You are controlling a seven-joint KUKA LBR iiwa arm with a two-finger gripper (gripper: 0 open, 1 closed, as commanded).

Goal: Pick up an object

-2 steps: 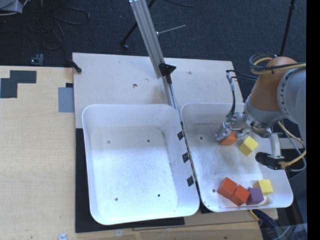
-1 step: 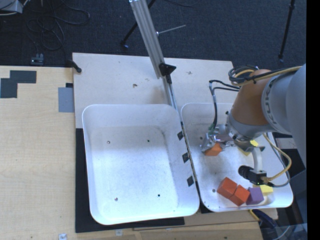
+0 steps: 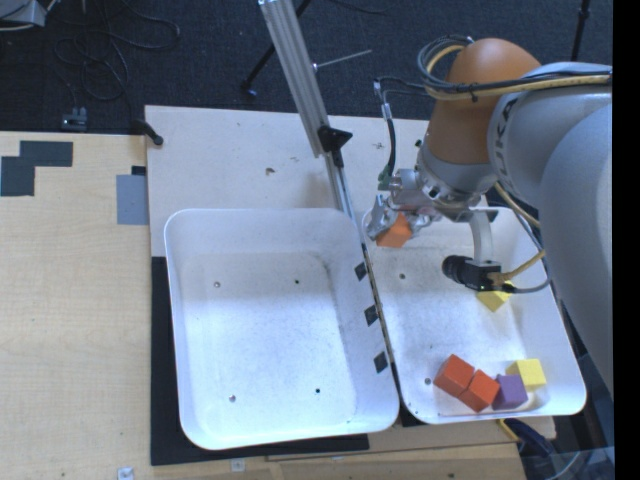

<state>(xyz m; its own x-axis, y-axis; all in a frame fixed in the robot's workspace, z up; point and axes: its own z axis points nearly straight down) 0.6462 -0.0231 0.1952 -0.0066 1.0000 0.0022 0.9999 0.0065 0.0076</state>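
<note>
My gripper (image 3: 388,224) hangs over the far left corner of the right bin (image 3: 420,318), close to the divider between the bins. A small orange block (image 3: 396,234) sits between its metal fingers, and the gripper is shut on it. The block appears lifted slightly off the bin floor. The grey arm with its orange band (image 3: 485,78) reaches in from the right above the bin.
At the right bin's near right corner lie two orange-red blocks (image 3: 466,380), a purple block (image 3: 510,391) and a yellow block (image 3: 530,373). Another yellow block (image 3: 491,300) lies mid-right, under a black cable fitting (image 3: 468,268). The left bin (image 3: 200,268) adjoins. A slanted aluminium post (image 3: 300,78) stands behind.
</note>
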